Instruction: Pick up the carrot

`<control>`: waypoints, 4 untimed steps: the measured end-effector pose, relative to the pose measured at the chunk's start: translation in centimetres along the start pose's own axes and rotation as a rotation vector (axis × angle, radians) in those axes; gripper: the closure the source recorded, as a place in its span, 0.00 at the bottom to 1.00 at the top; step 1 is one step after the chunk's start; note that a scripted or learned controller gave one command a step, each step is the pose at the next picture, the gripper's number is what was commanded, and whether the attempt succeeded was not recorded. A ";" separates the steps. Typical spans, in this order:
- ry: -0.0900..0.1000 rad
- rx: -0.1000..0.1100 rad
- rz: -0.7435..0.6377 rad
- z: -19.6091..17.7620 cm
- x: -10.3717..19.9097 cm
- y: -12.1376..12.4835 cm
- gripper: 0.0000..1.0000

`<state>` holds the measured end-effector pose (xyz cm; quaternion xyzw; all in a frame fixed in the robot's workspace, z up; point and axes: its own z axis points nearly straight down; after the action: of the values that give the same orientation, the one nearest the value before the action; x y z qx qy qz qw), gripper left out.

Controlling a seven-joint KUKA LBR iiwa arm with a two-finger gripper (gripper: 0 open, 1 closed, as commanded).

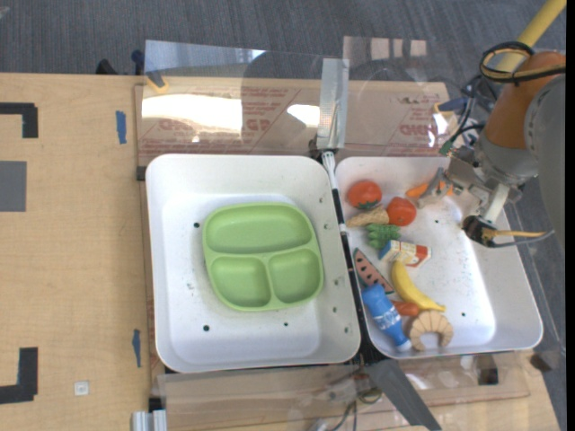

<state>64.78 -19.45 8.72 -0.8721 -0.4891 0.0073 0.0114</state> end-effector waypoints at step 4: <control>0.005 -0.028 0.169 -0.2 -0.2 -10.6 1.00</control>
<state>55.63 -14.13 9.24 -0.9104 -0.4137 -0.0007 0.0000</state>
